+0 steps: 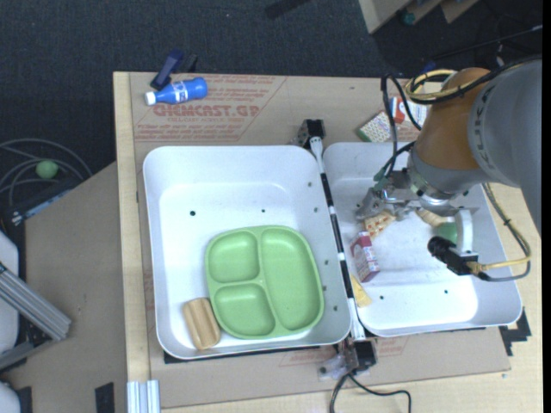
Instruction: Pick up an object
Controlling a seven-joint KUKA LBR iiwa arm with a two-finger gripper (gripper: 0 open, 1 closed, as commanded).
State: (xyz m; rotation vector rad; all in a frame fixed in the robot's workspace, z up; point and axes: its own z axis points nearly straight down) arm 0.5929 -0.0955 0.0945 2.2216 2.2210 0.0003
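Note:
My gripper point(385, 200) hangs low over the upper left part of the right bin point(430, 312), under the orange band of the arm. Just below it lies a small tan, cracker-like piece point(377, 223), close to or touching the gripper tip. A red and pink packet point(365, 257) lies further down, near the bin's left wall. A green object point(448, 230) sits partly hidden under the wrist on the right. A yellow scrap point(360, 293) rests at the bin's lower left edge.
The left bin point(172, 179) holds a green divided plate point(263, 280) and a tan block point(201, 323) at its front left corner. A blue and white bottle point(176, 91) lies on the bench behind it. A patterned card point(376, 128) sits behind the right bin.

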